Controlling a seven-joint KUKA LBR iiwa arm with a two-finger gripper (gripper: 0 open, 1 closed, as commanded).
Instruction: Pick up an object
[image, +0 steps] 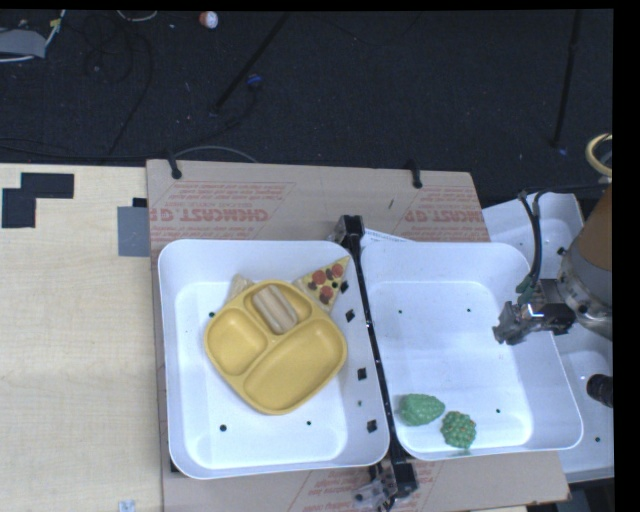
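Note:
My gripper (516, 326) hangs over the right edge of the right bin (450, 270), reaching in from the right, with nothing visibly in it. Two green leafy toy vegetables lie near that bin's front: one (421, 408) to the left and a rounder, knobbly one (459, 430) beside it, both well below and left of the gripper. In the left bin (190, 440) sits a yellow divided plate (280, 365) with a tan bread-like piece (273, 307) in its upper compartment. A toy pizza slice (327, 281) lies at that bin's far right corner.
A black divider (366, 340) runs between the two bins. Cardboard (300, 205) lies under them, and a wooden bench top (70, 330) spreads to the left. White gear and cables (540, 225) crowd the right side near the arm.

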